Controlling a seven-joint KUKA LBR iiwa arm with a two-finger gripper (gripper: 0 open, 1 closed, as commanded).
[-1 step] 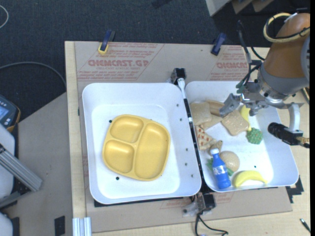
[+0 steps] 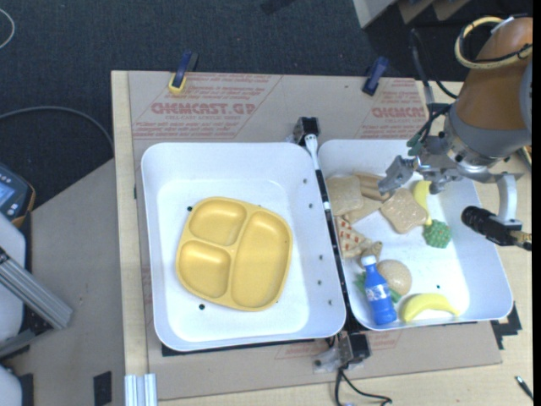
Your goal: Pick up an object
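my hand (image 2: 412, 173) hangs over the right bin (image 2: 486, 265), above toy bread slices (image 2: 404, 213) and beside a small yellow piece (image 2: 421, 194) half hidden by it; whether it grips anything i cannot tell. the left bin (image 2: 161, 227) carries a yellow divided plate (image 2: 234, 253).

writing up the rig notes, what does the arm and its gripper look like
The arm ends in a broad orange band over a grey, rounded wrist section. Below it sits a grey metal gripper with slim fingers. Thin dark cables run along the wrist, and a black cylindrical part sticks out beside it.
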